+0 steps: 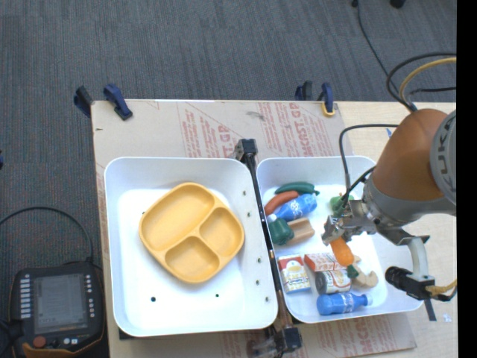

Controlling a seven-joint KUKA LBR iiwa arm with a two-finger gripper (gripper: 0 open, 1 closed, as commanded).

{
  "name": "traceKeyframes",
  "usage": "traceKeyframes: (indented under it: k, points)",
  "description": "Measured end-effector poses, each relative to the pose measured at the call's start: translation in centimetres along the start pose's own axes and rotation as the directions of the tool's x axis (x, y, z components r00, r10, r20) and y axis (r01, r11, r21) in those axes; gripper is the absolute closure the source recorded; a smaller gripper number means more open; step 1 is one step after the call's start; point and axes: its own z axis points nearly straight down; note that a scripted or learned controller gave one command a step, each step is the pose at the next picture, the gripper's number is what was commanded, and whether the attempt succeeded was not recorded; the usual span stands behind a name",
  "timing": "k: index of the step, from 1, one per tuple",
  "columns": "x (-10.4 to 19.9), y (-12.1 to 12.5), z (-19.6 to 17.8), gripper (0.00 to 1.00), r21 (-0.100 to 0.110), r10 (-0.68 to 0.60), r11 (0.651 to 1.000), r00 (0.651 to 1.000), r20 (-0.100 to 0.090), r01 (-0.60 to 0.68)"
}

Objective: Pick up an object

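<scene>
Nearest, low at the left on the floor, a dark teach pendant (52,308) with a grey screen. Then two shallow white plastic bins, smooth and round-cornered: in the left bin (123,304), a glossy yellow divided plate (192,232) with three compartments; at the near rim of the right bin (376,304), a small blue bottle (341,303) lying on its side, a dark can (328,282) and two red-and-white cartons (294,273) just beyond. Above these, the gripper (339,239), clenched on the top end of a tapered orange carrot (343,252), tilted over the cartons. Farther back, a second blue bottle (297,207), an orange-red sausage shape (280,200) and a dark green curved piece (298,188). Underneath, a printed cardboard sheet (201,129) held by blue clamps (117,99). Beyond, ribbed grey carpet (223,43) with loose black cables (365,28).
</scene>
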Motion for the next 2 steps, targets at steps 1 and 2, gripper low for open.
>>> traceKeyframes:
  k: [1, 2]
  points:
    - [1.6, -3.3, -1.1, 1.00, 0.001, 0.004, 1.000, 1.000, 0.000, -0.004]
    - [7.1, 2.8, -1.6, 1.00, 0.001, -0.001, 1.000, 1.000, 0.000, 0.001]
